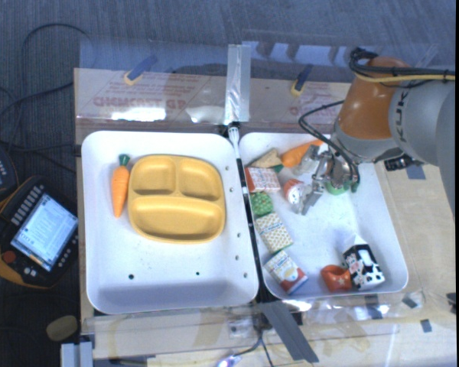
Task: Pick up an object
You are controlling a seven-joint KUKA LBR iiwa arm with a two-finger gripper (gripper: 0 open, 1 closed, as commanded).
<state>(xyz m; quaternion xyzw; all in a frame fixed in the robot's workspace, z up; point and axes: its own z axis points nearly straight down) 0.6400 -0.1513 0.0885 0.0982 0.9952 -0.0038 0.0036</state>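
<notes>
My gripper (321, 183) hangs low over the upper middle of the right bin (386, 228), under the orange-banded wrist (367, 109). A small green object (338, 187) lies right against its right side; I cannot tell whether it is held. A red and white ball-like toy (293, 193) sits just to the gripper's left. An orange carrot piece (297, 155) lies just above and left of it.
Along the right bin's left side lie a bread wedge (265, 159), a pink box (264, 179), a green item (260, 202), a patterned packet (274, 232) and a small carton (285, 271). A cow-print carton (363, 267) and a red toy (335, 279) sit at the front right. The left bin (99, 266) holds a yellow divided plate (176, 198) and a carrot (120, 187).
</notes>
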